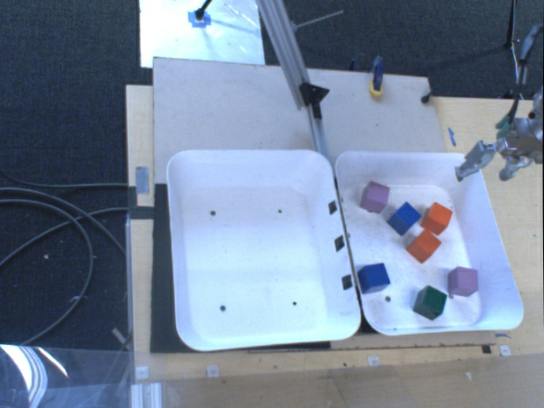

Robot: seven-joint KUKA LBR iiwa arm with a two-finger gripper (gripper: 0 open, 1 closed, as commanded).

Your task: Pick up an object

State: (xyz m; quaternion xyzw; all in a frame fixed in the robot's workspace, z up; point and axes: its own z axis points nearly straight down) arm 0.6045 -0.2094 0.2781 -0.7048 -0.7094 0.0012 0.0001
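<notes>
Gripper (pixel 491 161) above right bin's (pixel 501 253) far corner; orange cube (pixel 437 218) nearest.

Bright, even overhead light, glare on the white bins (pixel 255 164), slightly soft focus.

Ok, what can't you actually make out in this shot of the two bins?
- Gripper: partly cut off by the camera view's right edge and small, so its finger state is unreadable.
- Right bin: the dark speck beside the lower blue cube is too small to identify.
</notes>
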